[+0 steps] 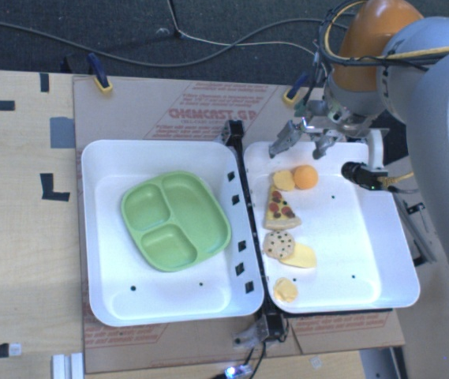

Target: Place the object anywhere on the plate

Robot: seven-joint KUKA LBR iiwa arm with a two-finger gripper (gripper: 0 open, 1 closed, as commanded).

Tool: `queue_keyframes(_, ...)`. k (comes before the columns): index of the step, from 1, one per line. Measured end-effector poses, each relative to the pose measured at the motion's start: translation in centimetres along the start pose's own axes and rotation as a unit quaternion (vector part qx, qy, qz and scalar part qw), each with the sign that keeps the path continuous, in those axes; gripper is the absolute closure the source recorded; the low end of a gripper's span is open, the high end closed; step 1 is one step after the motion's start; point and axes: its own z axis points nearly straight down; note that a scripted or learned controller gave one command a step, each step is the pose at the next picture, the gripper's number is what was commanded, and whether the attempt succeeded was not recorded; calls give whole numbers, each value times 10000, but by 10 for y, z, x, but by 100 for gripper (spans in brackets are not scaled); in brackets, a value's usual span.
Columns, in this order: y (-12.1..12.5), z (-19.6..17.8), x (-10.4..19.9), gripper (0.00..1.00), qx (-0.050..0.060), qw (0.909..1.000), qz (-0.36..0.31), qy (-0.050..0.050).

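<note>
While my claw (299,142) hangs released, fingers spread with nothing between them, above the right bin's (382,279) far edge, the orange (306,177) lies just below it beside the pizza slice (280,210); the green plate (177,220) occupies the left bin (106,290).

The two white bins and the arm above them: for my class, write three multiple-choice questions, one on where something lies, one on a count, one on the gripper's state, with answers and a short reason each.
1. Where does the green plate lie?
A. In the left bin
B. In the right bin
C. On the cardboard outside both bins

2. How many compartments does the plate have?
A. Two
B. Three
C. Five

3. What is the gripper doing?
A. Clamping the pizza slice
B. Resting on the plate
C. Open above the right bin's far edge, holding nothing

Answers: 1 A, the plate sits inside the left bin. 2 B, ridges divide it into three sections. 3 C, its fingers are spread with nothing between them.
</note>
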Motion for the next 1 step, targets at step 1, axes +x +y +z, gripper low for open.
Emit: queue_keyframes(1, -7, 45, -1, 0, 13, 10000, -2, -5)
